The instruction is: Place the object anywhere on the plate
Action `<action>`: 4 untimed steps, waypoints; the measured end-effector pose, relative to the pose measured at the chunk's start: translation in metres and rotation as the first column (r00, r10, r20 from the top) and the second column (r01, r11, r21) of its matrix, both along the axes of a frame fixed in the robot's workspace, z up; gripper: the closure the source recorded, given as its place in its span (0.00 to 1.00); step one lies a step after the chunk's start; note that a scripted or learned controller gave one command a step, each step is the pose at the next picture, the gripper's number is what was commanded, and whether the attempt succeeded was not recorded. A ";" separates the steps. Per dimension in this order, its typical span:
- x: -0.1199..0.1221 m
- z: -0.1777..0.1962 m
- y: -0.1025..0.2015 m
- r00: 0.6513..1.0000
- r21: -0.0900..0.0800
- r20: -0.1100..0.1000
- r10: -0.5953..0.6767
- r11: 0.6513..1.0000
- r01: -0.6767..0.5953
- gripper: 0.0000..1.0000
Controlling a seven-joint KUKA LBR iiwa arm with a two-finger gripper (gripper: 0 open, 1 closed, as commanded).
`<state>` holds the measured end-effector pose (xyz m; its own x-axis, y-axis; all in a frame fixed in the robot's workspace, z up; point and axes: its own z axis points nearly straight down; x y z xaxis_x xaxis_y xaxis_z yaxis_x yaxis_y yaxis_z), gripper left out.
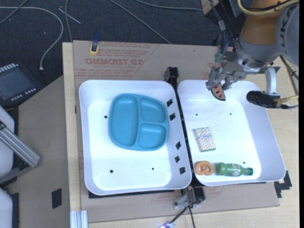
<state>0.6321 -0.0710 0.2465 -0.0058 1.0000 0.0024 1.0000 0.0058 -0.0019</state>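
The jaws (pixel 218 87) hang over the far end of the right bin (pixel 266 127), and a small reddish-brown object (pixel 220 93) sits at their tips, apparently pinched between them and lifted off the bin floor, so I read them as clenched on it, though the hold looks thin, more on its upper edge than around its middle. Well off to the jaws' left, in the left bin (pixel 90 127), lies the blue plate (pixel 139 121) with its three compartments, bare of anything. Below the jaws, nearer the camera, a small patterned packet (pixel 204 139) lies flat, and further on a pretzel (pixel 204 167) sits touching the end of a green bottle (pixel 233 169) along the near wall. The task seems about halfway: the object is up, the carry to the plate not yet made. The main risk is that shallow pinch; a quick sideways swing could shake the piece loose so that it drops back into the right bin or onto the ridge between the bins (pixel 176 122). Crossing that ridge too low could also knock it out of the jaws. At the plate, letting go from too high may let it bounce off the raised dividers and skid over the rim onto the white floor.
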 end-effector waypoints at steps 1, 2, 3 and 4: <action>0.001 -0.001 0.043 1.000 -0.001 0.000 -0.002 1.000 0.002 1.00; 0.006 0.004 0.091 1.000 -0.001 0.003 -0.001 1.000 0.001 1.00; 0.004 0.008 0.145 1.000 0.000 0.003 0.000 1.000 0.000 1.00; 0.007 0.008 0.201 1.000 0.000 0.003 0.000 1.000 0.000 1.00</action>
<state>0.6391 0.1297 0.2543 -0.0062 1.0000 0.0026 1.0000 0.0062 0.0013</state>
